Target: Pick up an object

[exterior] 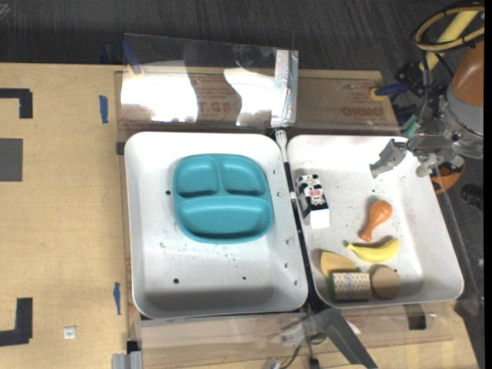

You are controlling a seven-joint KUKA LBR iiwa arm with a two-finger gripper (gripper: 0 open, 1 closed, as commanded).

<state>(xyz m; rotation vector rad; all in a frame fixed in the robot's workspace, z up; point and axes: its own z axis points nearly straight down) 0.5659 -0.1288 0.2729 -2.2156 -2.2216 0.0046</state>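
Overhead | tool [403, 157] hangs over right bin's [442, 229] far right corner, finger spread unclear, nothing visibly held | banana [376, 250], orange drumstick toy [376, 217] lie nearer | left bin [146, 229] holds teal tray [223, 197]

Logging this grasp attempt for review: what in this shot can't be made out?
- Grey metal claw, camera view: too small and blurred to read its state.
- Grey arm with orange band: cut off by the right edge.
- Small black-and-white box: print too small.
- Patterned roll: partly hidden by the white right bin front wall.
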